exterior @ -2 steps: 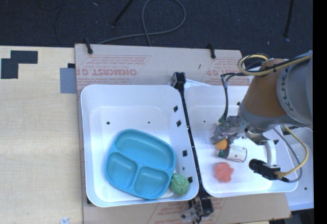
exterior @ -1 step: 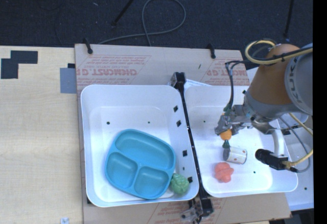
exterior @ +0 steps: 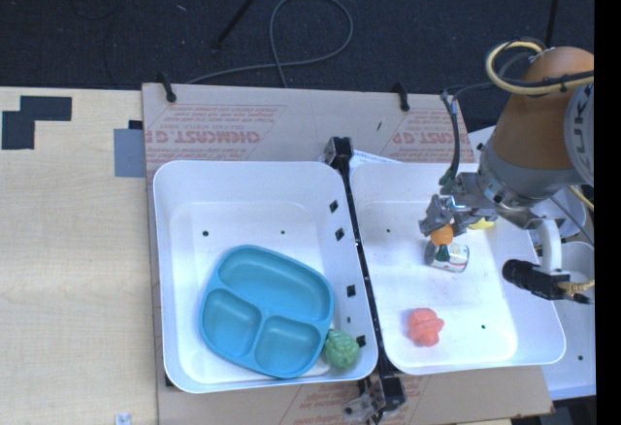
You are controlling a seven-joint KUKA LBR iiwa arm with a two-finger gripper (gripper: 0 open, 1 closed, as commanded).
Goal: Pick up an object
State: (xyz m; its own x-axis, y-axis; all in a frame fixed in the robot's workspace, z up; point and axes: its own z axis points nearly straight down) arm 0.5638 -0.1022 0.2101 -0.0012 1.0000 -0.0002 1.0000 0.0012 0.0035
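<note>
Orange-topped small toy [exterior: 444, 246] sits under the gripper [exterior: 439, 224] — probably light, hard, slippery; take its sides. Grip state: cannot tell.

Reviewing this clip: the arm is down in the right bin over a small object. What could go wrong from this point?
1. The tool sits right over a small orange-topped object; a grip is not confirmed, so lifting may leave it behind.
2. That object looks small and uneven, so it may tip or slip sideways.
3. The pink object lies apart in the same right bin, and a dropped item might knock it.
</note>
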